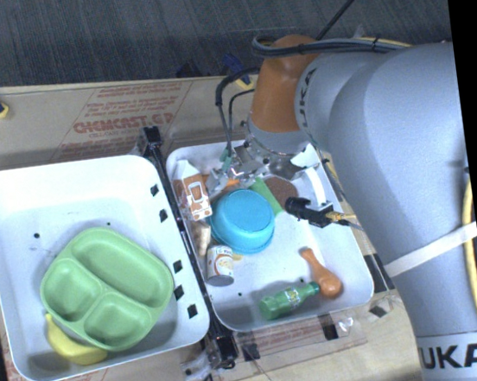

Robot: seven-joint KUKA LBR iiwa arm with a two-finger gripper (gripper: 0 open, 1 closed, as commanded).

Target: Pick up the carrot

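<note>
The carrot [320, 273] is a short orange piece lying in the right bin [351, 253], near its front right, just right of a green bottle [286, 300]. My gripper [237, 170] is down at the far end of that bin, above the far rim of a blue bowl [242, 220] and well away from the carrot. The wrist and arm cover its upper part.
A brown and white carton [194, 196] and a small can [220, 265] lie along the right bin's left wall. A green item [266, 195] leans by the bowl. The left bin [16, 223] holds a green divided plate [107, 286] over a yellow object [67, 347].
</note>
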